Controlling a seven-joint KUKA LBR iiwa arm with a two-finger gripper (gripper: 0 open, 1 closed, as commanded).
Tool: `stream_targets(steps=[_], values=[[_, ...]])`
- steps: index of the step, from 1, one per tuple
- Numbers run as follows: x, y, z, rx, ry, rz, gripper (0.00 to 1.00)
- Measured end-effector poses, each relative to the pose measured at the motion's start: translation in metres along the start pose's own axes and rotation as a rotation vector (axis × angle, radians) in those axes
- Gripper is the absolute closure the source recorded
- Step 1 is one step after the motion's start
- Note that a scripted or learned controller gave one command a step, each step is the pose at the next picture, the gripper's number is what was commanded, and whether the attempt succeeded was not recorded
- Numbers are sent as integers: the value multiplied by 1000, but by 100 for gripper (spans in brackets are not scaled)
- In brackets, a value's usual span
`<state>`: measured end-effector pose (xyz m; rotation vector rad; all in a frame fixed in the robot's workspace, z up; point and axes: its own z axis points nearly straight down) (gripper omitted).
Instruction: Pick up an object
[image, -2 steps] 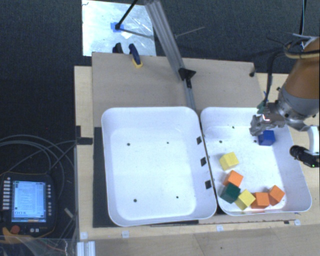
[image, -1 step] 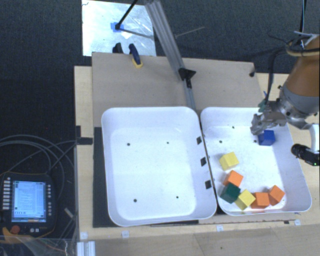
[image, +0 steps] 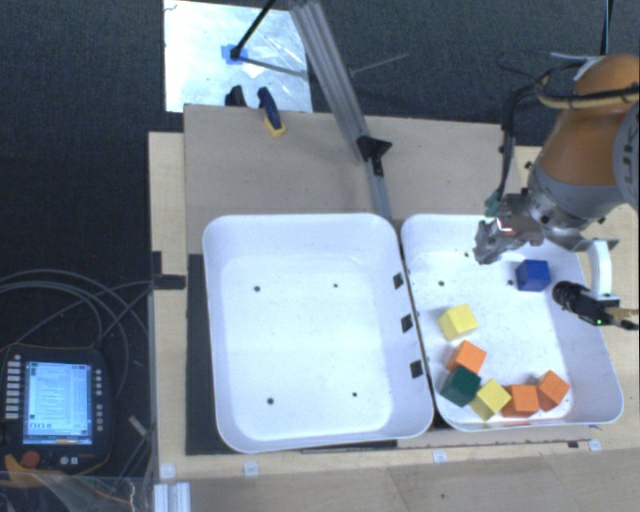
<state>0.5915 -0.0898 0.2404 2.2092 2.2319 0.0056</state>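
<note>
Gripper (image: 492, 243) sits over the back part of the right bin (image: 598, 335), near its left-rear area, arm coming in from the right. It's small and blurred from this slant, so grip state can't be told, and nothing is visible in it.

Candidates are all in the right bin:
- blue cube (image: 533, 274): alone, just right of the gripper and a bit nearer the front. Closest target.
- yellow cube (image: 459, 322): mid-bin, free on all sides, near the orange cube (image: 467, 357) but apart from it.
- Front cluster: dark green cube (image: 461, 385), a second yellow cube (image: 491, 398) and two more orange cubes (image: 524, 399) (image: 552, 389), packed touching or nearly so along the front wall.

Left bin (image: 300, 330) has no cubes in it.

Handling, as a judgement: small rigid blocks, prob. light, wood or plastic, not fragile. Flat faces, so they shouldn't slip if squeezed square across two opposite sides; a diagonal grab across corners would likely twist the block out. Bin floor looks smooth, so a glancing touch prob. shoves a cube instead of seating it.

Best pick imo is the blue cube: isolated, with room on both sides for the grip. It sits slightly rotated rel. to the bin walls, so the wrist needs to align to its faces first. The front cluster is a poor choice since neighbours block access.
</note>
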Motion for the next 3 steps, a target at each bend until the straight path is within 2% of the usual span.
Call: stream_targets(steps=[2, 3], values=[[109, -2, -3, 2, 0, -1, 100], [155, 14, -2, 0, 1, 0, 100]])
